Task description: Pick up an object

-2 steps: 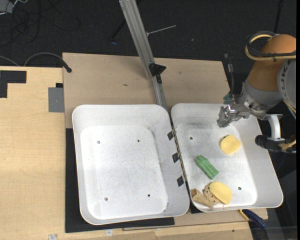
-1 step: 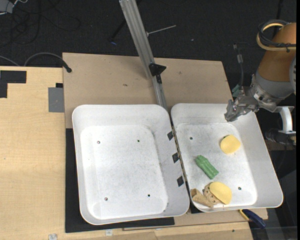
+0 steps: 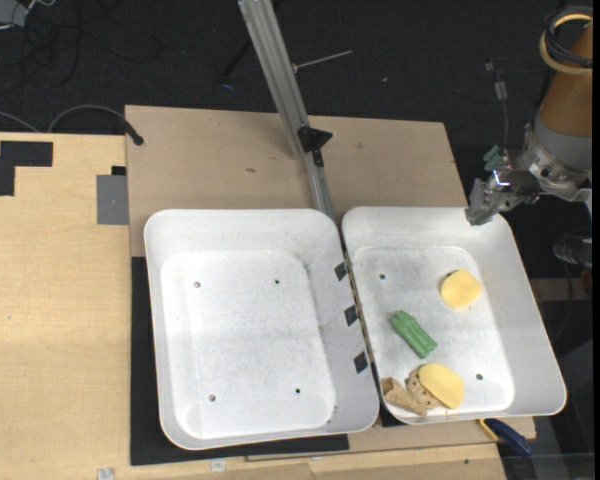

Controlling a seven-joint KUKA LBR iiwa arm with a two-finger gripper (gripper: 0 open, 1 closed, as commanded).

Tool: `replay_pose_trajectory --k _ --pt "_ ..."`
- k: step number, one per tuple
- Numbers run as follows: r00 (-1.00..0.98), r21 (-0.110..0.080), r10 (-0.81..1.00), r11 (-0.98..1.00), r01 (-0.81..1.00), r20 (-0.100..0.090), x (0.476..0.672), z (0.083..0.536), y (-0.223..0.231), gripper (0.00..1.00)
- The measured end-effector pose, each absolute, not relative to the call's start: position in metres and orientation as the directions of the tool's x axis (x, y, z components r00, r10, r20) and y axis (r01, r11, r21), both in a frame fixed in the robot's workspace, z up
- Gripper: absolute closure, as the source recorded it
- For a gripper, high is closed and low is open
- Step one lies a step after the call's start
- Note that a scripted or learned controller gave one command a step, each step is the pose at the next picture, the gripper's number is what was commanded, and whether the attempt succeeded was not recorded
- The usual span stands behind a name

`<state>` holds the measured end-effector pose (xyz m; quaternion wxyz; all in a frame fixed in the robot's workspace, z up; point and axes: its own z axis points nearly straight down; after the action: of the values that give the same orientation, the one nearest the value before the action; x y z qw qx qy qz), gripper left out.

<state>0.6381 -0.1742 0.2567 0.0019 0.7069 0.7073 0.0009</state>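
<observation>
The right bin (image 3: 525, 298) holds a yellow round object (image 3: 460, 289), a green oblong piece (image 3: 414, 333), another yellow rounded object (image 3: 442, 384) and a tan piece (image 3: 404, 395) at its near edge. My gripper (image 3: 483, 206) hangs above the far right corner of that bin, away from all the objects. Nothing shows between its fingers.
The left bin (image 3: 170, 268) lies beside the right one, with black clips (image 3: 350, 313) along the shared edge. A slanted metal rail (image 3: 285, 88) rises behind the bins. A brown board (image 3: 230, 163) lies beneath them.
</observation>
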Motion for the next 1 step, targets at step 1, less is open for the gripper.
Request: replay_pose_trajectory --k 1 --pt "-0.005 0.000 1.000 0.005 1.000 0.001 0.6481 0.2594 -0.1185 1.00"
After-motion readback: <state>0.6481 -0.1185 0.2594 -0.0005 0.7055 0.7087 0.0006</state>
